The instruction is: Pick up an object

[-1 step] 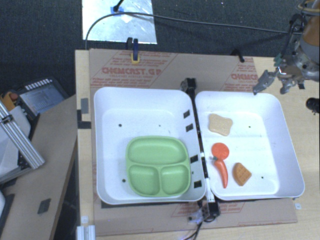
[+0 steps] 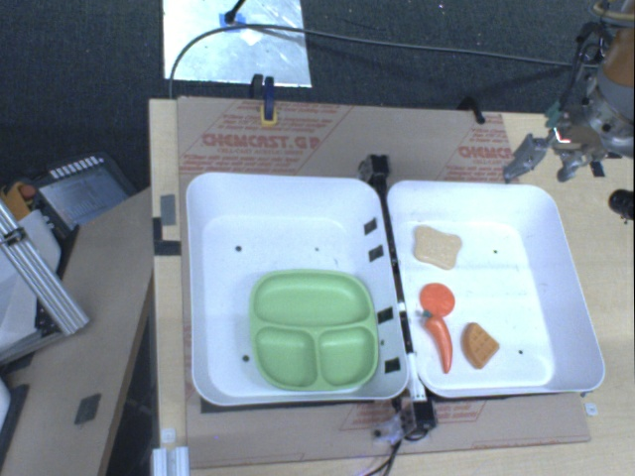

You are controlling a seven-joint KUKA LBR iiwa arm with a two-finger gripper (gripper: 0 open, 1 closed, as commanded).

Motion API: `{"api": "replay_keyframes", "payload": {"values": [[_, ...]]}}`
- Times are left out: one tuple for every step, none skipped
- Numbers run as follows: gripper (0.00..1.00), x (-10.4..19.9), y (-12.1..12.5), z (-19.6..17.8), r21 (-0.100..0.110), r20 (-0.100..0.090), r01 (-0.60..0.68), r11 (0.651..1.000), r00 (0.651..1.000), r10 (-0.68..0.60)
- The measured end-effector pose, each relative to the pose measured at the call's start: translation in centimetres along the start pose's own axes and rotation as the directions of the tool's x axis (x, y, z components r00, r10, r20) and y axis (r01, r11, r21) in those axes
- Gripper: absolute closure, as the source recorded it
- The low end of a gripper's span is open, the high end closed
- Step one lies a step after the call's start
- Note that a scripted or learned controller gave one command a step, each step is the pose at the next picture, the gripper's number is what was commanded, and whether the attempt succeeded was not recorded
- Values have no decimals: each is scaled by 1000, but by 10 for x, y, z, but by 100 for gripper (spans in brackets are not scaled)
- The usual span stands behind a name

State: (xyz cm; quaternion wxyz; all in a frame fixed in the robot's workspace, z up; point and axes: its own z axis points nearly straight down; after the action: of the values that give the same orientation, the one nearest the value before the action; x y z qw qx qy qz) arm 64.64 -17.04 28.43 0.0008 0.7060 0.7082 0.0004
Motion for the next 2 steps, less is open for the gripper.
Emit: {"api": "replay_keyframes", "payload": {"values": [[0,9,4,57,4,-1,2,1000,1000,-2],[0,5,8,118,3,0,-1,1000,1000,1]]}}
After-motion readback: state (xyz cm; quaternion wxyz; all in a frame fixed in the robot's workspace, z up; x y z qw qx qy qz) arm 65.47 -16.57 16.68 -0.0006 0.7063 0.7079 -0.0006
